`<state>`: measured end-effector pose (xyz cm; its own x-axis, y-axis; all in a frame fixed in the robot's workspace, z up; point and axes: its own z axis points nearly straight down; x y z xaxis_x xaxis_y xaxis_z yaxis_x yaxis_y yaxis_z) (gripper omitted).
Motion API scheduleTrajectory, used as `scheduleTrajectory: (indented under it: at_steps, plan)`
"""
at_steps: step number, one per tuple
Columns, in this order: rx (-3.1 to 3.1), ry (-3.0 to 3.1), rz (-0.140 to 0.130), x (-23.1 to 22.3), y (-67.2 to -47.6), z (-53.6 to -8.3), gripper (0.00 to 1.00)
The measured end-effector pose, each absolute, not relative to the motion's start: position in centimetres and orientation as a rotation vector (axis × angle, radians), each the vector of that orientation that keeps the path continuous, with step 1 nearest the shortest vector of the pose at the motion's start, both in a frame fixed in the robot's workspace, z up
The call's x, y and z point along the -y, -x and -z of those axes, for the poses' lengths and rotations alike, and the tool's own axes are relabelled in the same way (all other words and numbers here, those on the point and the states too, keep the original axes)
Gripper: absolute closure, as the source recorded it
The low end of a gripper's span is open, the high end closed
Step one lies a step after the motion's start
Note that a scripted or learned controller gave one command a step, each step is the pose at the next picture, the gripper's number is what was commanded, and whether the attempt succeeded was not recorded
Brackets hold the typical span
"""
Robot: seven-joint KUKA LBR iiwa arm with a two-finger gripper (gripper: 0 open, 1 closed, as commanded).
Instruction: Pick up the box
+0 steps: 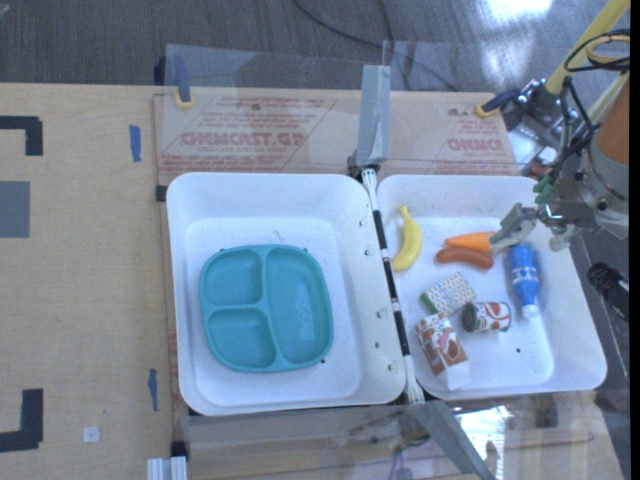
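Box (pixel 442 345): you find it lying in the right bin (pixel 570 363), near the front-left corner — beside a can (pixel 487 316).
Gripper (pixel 512 230): hovers over the carrot (pixel 470 240) at the bin's back, fingers spread apart, gripping nothing.
Left bin (pixel 190 208): teal divided plate (pixel 266 308).

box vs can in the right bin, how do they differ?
Shape: the box is a flat-sided carton; the can is a round cylinder.
Size: the box looks longer than the can.
Pose: the box lies along the bin's near-left corner, slanting; the can lies on its side, its dark end toward the box.
Shared: both have red and white print, lie in the right bin, close together, apart from the gripper.
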<state>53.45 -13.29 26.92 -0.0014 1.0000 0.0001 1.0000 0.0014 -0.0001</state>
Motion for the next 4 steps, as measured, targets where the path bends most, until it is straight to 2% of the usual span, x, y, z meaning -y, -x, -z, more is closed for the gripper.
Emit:
scheduleTrajectory:
  at_steps: [1, 2, 3, 4]
  plan:
    - [2.319, 2.117, -0.001, 10.2, -54.3, -11.8, 0.0]
    - [2.429, 2.004, 0.01, 10.2, -56.2, -8.9, 0.0]
    - [2.423, 2.013, 0.012, 10.6, -56.2, -9.8, 1.0]
    - [2.059, 2.373, -0.001, 6.4, -58.0, -18.4, 1.0]
